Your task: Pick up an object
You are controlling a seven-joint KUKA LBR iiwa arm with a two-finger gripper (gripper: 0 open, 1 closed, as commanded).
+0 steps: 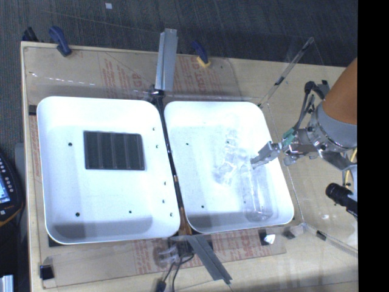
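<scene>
1. Task things: several clear, glassy objects (234, 163) lie in the right bin (182, 163), clustered toward its right half. One looks like a bottle lying lengthwise toward the near right corner; the outlines are faint against the white floor, so their number cannot be fixed.
2. Pincer (262, 157): it stands at the right bin's right rim, its tip reaching inward over the clear objects. Whether it is spread or closed cannot be told, and nothing can be seen held in it.
3. Arm (337, 114): grey with an orange band, reaching in from the right edge of the desk (322, 224).
4. Left bin (55, 163): touching the right bin along the middle; it holds a dark ribbed rectangular block (114, 150), well apart from the pincer.
5. Step in hand, as a judgement: the approach to a grasp, with the pick not yet shown as made.
6. Next move, as a judgement: settle the tip squarely over one clear object, close on it, then lift straight up; the smooth rounded surface may slip.
</scene>
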